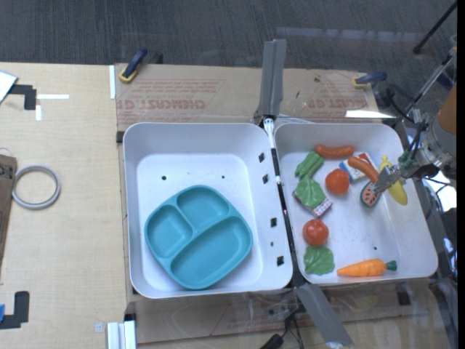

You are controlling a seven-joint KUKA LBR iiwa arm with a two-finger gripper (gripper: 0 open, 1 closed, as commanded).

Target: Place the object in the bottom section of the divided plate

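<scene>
Toys shaped like food lie scattered in the right bin (414, 264), and the hand (390, 171) hangs over that bin's right side, near its far right corner. Whether it is apart or together I cannot tell; it is too small and cluttered at its tip. Right under and just left of it lies a watermelon slice (370, 193), with a yellow banana (399, 192) just beside it toward the bin's right wall. By its closeness to the hand, I judge the slice to be the object meant, though the banana could be.

The slice looks like hollow moulded plastic: light, stiff, not fragile, with a smooth and probably slippery skin. Its thin wedge form suggests taking it across the two flat faces near the middle, where the grip is narrow and parallel. Gripped on the curved rind, it may squirt out. The banana lying so close could be pinched along with it.

Its long axis runs at a slant, from the near left up toward the bin's far right corner, with the upper end under the hand.

The blue divided plate (150, 233) sits in the left bin (134, 195), toward the near edge; its large bottom section (212, 251) faces the near right corner, well apart from the slice.
</scene>
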